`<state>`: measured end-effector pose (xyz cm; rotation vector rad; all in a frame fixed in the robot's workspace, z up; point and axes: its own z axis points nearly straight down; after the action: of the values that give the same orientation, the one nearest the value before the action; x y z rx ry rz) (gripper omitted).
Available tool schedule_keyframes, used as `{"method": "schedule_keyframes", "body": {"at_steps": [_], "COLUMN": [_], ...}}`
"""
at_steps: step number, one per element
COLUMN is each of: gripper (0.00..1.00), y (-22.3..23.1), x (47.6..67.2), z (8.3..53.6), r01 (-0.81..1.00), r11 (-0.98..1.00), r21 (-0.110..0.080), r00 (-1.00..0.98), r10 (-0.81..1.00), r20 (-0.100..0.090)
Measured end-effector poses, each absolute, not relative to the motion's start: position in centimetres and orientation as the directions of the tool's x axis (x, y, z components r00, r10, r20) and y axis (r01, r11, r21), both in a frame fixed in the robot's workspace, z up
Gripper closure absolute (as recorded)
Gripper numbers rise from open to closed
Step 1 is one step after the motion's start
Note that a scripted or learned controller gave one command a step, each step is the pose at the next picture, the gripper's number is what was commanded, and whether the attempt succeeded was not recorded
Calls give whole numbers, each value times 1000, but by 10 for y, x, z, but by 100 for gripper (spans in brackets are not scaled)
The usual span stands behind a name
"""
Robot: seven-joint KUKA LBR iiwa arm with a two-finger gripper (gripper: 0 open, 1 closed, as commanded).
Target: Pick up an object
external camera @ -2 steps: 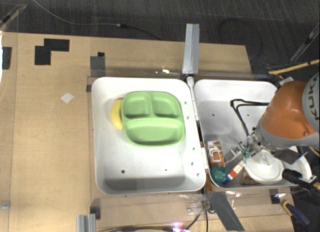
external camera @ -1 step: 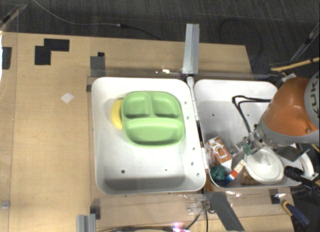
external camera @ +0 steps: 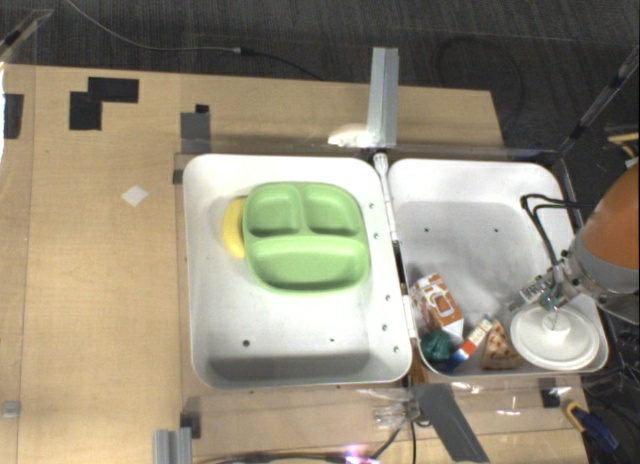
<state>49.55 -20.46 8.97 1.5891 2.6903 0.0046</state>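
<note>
Green divided tray [external camera: 303, 237], three compartments, flat, upper middle of left bin [external camera: 290, 352]. Yellow piece [external camera: 232, 229], partly hidden, against tray's left edge. In right bin [external camera: 460, 202], near front wall: small carton [external camera: 438, 302], orange and white, tilted; teal object [external camera: 438, 349] just below it; brown packet [external camera: 492, 344] beside; white round dish [external camera: 556, 337] in front right corner.

Even overhead light; soft shadows along the bins' [external camera: 300, 372] near walls; slight overall blur

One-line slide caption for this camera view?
Gripper poised over round white dish in right white bin; green divided plastic tray in left bin.
</note>
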Motion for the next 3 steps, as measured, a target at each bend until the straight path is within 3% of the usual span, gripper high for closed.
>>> {"method": "schedule_keyframes", "body": {"at_steps": [1, 2, 3], "gripper": [100, 0, 0], "y": [-185, -185, -108], "x": [562, 560, 489], "z": [89, 88, 98], "r01": [938, 938, 803], "r11": [347, 347, 595], "r21": [11, 8, 4], "r00": [-347, -347, -595], "r10": [938, 938, 803], "r20": [-7, -5, -11]}}
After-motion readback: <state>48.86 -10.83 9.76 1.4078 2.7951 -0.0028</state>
